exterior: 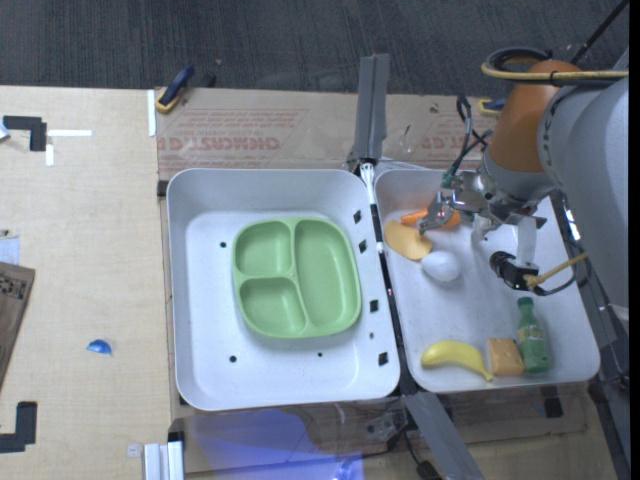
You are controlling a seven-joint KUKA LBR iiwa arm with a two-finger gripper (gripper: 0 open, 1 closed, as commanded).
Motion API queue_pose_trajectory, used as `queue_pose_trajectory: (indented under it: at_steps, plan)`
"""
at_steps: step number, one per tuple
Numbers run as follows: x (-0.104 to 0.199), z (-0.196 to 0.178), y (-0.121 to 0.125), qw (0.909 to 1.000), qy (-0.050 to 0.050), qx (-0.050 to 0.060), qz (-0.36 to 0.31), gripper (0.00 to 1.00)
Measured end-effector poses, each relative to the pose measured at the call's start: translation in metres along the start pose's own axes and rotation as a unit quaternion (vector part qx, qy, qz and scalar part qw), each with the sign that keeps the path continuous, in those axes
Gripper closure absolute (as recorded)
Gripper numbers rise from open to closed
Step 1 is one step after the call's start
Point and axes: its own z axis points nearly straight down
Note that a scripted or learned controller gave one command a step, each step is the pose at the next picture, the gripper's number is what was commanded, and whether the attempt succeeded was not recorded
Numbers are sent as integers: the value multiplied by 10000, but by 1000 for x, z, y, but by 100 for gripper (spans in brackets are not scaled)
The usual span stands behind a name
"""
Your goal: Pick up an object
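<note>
My gripper hangs over the back of the right bin, open, its two metal fingers apart. An orange carrot-like piece lies at the left finger, partly hidden by it; I cannot tell if they touch. Just in front lie a flat yellow-orange piece and a white egg. Along the bin's front edge are a banana, a tan bread-like block and a small green bottle. Nothing is held between the fingers.
The left bin holds a green divided plate. A grey divider post rises between the bins at the back. The arm's grey body and orange band cover the right bin's back right corner, with a black cable hanging below.
</note>
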Motion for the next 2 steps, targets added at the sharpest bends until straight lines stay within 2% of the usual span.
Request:
queue_pose_trajectory:
  at_steps: [1,2]
  plan:
    - [-36,1,-11,9978,0,13,-659,0]
    - [28,1,20,9985,0,9,-554,0]
